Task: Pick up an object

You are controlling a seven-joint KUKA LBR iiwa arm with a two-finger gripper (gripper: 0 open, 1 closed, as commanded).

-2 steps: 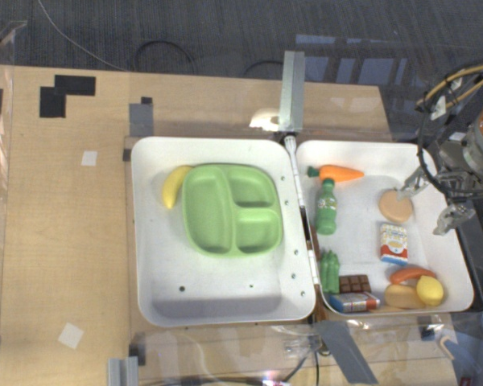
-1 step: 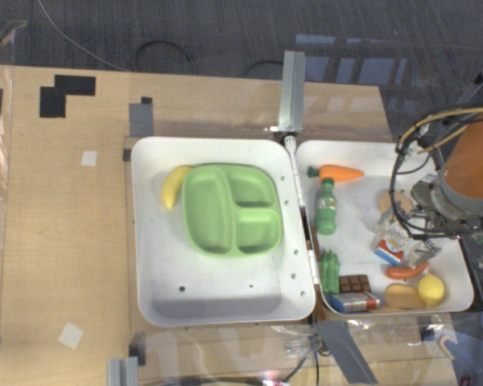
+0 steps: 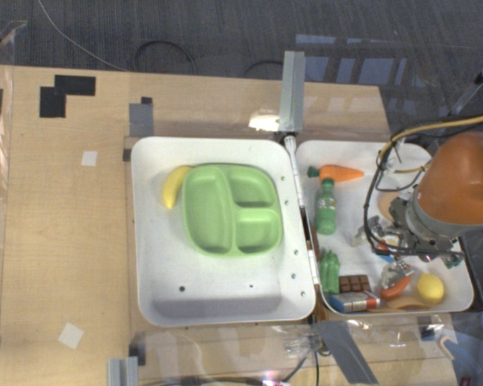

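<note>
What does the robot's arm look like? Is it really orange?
Partly! The arm has a big, rounded orange band on top, with a grey metal ring below it. Black and yellow cables loop around it, and its hand is a dark cluster of metal parts and thin wires.

Matt wooden bench [image 3: 56,240], 2 smooth white plastic bins [image 3: 157,296]; beside the claw, a glossy yellow lemon [image 3: 431,288]; farther off, a matt green divided plate [image 3: 229,209].

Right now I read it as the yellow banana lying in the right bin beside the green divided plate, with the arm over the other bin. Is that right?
Not quite. The camera view shows the yellow banana in the left white bin, against the green divided plate. The arm is over the right white bin, as you said.
</note>
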